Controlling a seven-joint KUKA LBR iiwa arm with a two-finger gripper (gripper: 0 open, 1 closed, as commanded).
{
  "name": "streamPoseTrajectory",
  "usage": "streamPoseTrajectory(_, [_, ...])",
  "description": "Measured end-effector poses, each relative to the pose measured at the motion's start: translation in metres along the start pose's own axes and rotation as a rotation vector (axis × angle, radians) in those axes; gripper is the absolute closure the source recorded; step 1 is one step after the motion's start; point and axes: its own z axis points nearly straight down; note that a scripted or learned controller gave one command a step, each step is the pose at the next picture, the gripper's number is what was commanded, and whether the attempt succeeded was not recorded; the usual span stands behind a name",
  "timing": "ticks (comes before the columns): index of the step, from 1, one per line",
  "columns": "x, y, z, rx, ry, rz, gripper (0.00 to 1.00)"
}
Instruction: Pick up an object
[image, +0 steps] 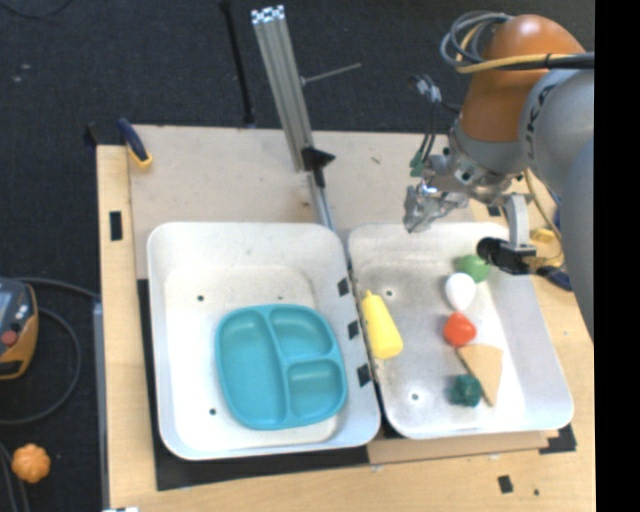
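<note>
The right-hand bin (520, 400) carries the candidate objects: a yellow banana-like toy (380, 326) lying against its left wall, and, towards the right side, a white egg-shaped piece (460, 291), a small green piece (471, 267) just behind it, a red tomato-like ball (459, 330), a tan wedge (484, 368) and a dark green lump (464, 390) touching the wedge's lower corner. All appear to be small toy foods, judged light, stiff and smooth-skinned, hence liable to slip or roll under a pinch; none looks fragile. The yellow toy is judged the easiest take, being elongated and well apart from its neighbours: the jaws would best close across its narrow middle. The egg and the ball, being rounded and close together, would call for a centred grip. The left-hand bin (180, 270) holds a turquoise divided plate (282, 365). The gripper (428, 208) hangs over the rear edge of the right-hand bin, above the worktop (220, 175), touching and holding nothing that can be made out; whether its jaws are spread or pressed together cannot be told, as the tips are small and blurred. A small orange pumpkin-like object (30, 461) lies off the bench at lower left.
</note>
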Motion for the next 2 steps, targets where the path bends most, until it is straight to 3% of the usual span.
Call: streamPoseTrajectory(2, [0.104, -0.007, 0.005, 0.004, 0.000, 0.001, 1.00])
